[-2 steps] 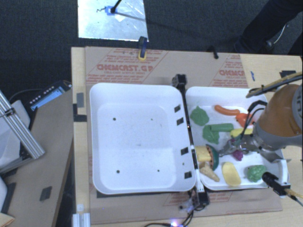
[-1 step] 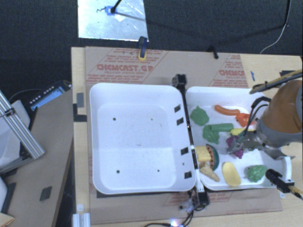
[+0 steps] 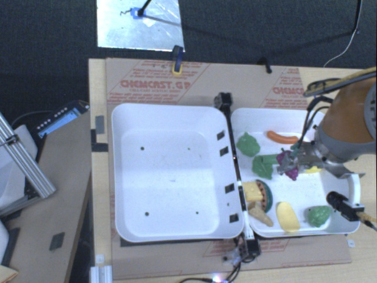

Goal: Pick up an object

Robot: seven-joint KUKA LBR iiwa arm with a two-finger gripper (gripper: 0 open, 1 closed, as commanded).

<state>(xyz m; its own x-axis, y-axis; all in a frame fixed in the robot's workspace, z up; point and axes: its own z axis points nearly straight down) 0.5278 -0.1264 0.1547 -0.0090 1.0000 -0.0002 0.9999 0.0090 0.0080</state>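
On the counter point(image 3: 100, 175) sit 2 shallow white bins. The left bin point(image 3: 171, 170) takes the left half of the cardboard sheet, its floor bare white but for a few small dark marks. Across the divider, the right bin point(image 3: 294, 125) carries all the candidates for the pick. Hard against the divider lie a light green lump point(image 3: 248, 144), a darker green piece point(image 3: 263, 166) just below it, then a yellow and dark round toy point(image 3: 257, 194) with a tan piece point(image 3: 261, 216) beneath. Further right are an orange carrot-like stick point(image 3: 283, 137) near the far wall, a yellow oval point(image 3: 287, 216) near the front wall, and a small green ball point(image 3: 318, 216) beside it.

The jaws point(image 3: 293, 164) are low in the middle of this bin, right at a purple clump point(image 3: 288, 161) that touches the darker green piece. I cannot tell whether the jaws stand apart or together; the wrist and the clump blur into each other there.

My judgement: this is the grasp step, with the purple clump the likely target. The next move calls for a firm close on it alone, clear of the green neighbour, then a straight lift.
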